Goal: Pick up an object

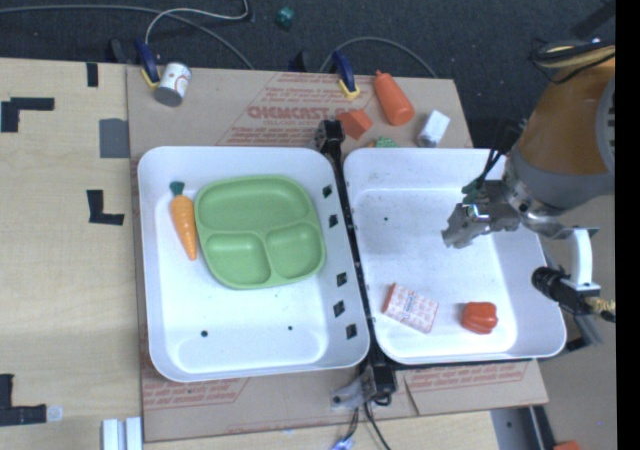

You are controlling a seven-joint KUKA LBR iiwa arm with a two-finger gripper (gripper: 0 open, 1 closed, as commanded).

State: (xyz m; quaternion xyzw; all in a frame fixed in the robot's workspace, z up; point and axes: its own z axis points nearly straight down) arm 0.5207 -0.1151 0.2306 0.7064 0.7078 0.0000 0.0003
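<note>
In the right bin (400, 178) lie a pink-and-white packet (411, 307) and a small red pepper-like toy (479, 316), both near its front wall. My gripper (462, 229) hangs over the right half of that bin, behind and above the red toy, with nothing seen between its fingers. The left bin (160, 268) holds a green divided plate (261, 231) and an orange toy carrot (183, 219) beside the plate's left rim.
Behind the bins on the cardboard lie an orange bottle-shaped toy (393, 98), a small orange block (358, 122), a white cube (434, 126) and a white can (173, 83). Blue clamps and cables run along the back edge.
</note>
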